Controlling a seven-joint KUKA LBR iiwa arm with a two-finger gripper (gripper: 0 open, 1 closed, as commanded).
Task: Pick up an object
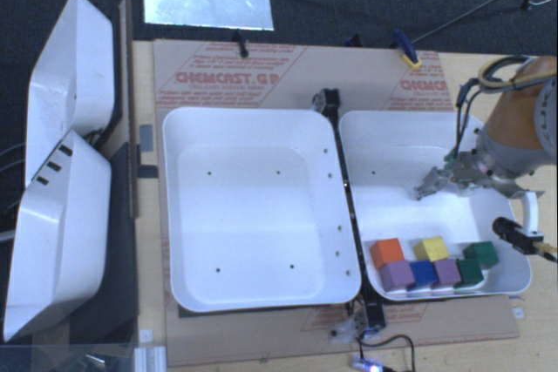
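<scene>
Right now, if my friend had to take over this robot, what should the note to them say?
Gripper: over the bare upper part of the right bin, nothing between its fingers. I cannot tell if they are open or shut.
Blocks: all bunched along the near edge of the right bin: orange block, yellow block, dark green block, two purple blocks, blue block, and another green one.
Left bin: no blocks in it.
Done: nothing picked up yet.
Left: move toward the blocks, grab one, lift it.
</scene>
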